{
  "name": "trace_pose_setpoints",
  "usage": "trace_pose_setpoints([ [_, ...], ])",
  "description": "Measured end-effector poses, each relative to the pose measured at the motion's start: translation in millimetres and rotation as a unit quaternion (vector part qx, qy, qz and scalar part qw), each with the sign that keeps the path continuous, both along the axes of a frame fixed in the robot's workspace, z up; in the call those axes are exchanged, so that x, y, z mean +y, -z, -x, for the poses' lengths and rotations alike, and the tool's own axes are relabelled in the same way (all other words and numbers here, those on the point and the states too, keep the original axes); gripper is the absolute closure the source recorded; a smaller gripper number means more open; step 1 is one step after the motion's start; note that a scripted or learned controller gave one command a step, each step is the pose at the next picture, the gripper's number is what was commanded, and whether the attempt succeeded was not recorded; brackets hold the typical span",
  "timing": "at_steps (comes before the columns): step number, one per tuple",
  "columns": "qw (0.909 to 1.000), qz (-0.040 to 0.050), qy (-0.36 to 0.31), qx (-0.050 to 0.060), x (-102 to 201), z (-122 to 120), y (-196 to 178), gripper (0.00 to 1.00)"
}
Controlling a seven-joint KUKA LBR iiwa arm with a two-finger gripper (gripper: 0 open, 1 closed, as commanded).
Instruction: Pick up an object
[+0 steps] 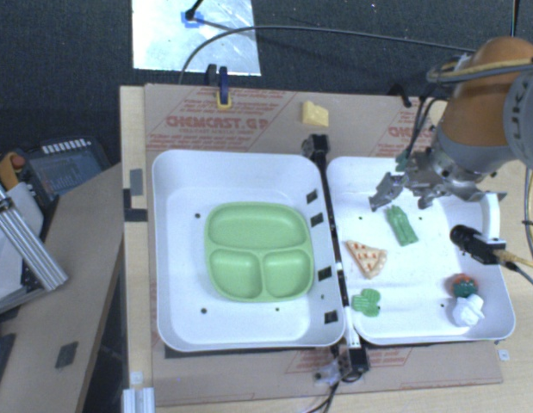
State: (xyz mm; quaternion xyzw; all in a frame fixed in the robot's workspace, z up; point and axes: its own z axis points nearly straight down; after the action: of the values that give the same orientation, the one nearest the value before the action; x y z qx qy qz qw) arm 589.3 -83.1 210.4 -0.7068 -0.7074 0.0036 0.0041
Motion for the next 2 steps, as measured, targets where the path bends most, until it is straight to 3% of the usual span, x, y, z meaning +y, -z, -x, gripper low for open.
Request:
trace_pose_setpoints([
  [1, 1.0000, 0.0005, -0.001, -0.006, 0.1, -2.6, -6.4, 0.00],
  [2, 1.0000, 0.0005, 0.000, -0.004, -7.6, 0.3, 39.2, 0.00],
])
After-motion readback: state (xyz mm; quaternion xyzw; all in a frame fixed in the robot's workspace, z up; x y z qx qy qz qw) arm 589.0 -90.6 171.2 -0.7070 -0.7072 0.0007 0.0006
